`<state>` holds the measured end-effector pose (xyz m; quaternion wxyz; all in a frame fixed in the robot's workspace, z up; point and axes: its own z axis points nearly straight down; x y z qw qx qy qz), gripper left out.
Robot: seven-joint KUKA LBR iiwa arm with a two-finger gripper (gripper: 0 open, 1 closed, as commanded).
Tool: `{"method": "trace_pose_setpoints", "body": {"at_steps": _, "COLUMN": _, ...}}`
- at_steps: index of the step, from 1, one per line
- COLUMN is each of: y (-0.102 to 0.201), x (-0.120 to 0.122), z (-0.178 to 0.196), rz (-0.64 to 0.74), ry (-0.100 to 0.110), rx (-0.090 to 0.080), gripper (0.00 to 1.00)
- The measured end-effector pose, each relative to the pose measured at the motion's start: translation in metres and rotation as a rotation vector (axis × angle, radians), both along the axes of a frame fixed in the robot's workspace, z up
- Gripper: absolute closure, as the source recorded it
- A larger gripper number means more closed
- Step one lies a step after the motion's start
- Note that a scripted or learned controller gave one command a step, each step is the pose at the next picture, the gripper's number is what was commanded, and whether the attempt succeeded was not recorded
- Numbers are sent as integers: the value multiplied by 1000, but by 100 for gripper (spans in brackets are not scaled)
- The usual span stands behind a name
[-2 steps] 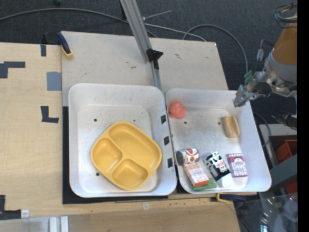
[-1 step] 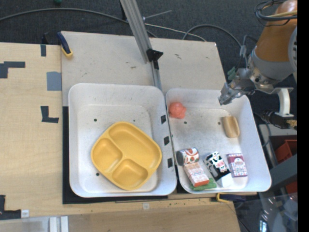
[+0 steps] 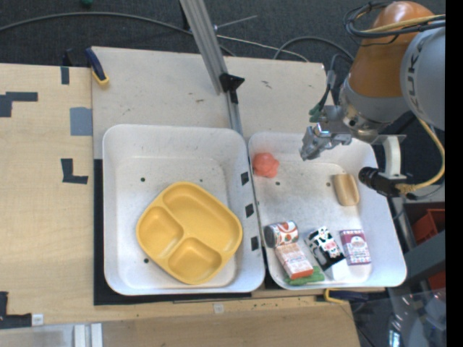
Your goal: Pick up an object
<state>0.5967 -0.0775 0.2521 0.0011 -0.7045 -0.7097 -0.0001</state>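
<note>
My gripper (image 3: 312,149) hangs over the back part of the right bin (image 3: 391,215), with nothing seen between its fingers. A round red-orange object (image 3: 265,165) lies to its left near the bin's back left corner. A tan bread-like piece (image 3: 346,189) rests to the gripper's lower right. Along the bin's front edge sit a small red and white can (image 3: 283,233), an orange carton (image 3: 294,260), a black and white cow-patterned item (image 3: 325,245) and a maroon box (image 3: 354,247).
The left bin (image 3: 123,194) holds a yellow divided plate (image 3: 189,231). A slanted metal pole (image 3: 210,42) runs down to the divide between the bins. Cables lie on the dark floor behind the bench.
</note>
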Motion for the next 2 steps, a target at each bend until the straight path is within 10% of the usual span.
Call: {"method": "trace_pose_setpoints", "body": {"at_steps": 2, "y": 104, "x": 16, "z": -6, "rz": 0, "ry": 0, "rx": 0, "gripper": 100}}
